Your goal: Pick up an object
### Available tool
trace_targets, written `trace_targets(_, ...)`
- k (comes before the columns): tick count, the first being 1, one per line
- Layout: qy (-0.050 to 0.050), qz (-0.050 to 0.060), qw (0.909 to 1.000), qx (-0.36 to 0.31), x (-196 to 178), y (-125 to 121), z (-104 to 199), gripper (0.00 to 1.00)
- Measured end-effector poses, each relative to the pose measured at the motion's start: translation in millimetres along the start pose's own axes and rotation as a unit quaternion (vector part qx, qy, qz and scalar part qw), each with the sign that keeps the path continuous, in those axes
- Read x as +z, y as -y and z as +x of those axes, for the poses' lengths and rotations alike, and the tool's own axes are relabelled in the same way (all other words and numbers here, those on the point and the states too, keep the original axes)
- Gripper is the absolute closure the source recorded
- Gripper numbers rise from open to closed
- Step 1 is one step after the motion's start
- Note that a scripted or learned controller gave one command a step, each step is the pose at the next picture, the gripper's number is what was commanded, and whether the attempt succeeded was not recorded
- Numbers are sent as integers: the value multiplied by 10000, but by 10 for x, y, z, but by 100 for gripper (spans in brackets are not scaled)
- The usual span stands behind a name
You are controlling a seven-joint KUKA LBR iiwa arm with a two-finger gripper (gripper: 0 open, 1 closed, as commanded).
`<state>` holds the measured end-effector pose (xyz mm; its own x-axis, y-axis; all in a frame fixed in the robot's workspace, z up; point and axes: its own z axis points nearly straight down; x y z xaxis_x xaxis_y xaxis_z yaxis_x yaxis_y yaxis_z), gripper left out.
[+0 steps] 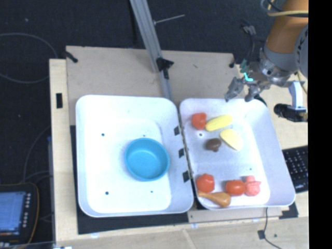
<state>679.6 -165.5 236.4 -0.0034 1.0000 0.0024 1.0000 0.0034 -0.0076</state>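
**A:** Where's your target?

**B:** The corn cob (pixel 219 122) in the right bin (pixel 275 154), right of frame centre. The gripper (pixel 243 91) hovers at upper right, fingers spread, empty.

**A:** Handling?

**B:** Likely light, stiff, slick plastic. You'd pinch it across the middle.

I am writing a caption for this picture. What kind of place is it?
Most likely a robot test bench in a lab. A grey and orange arm reaches over two white bins, toy food lies in the right bin, and a control pendant lies beside the bench.
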Motion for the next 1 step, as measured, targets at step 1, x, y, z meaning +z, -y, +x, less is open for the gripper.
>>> trace_targets(1, 8, -55, 10000, -4, -66, -19, -1, 0)
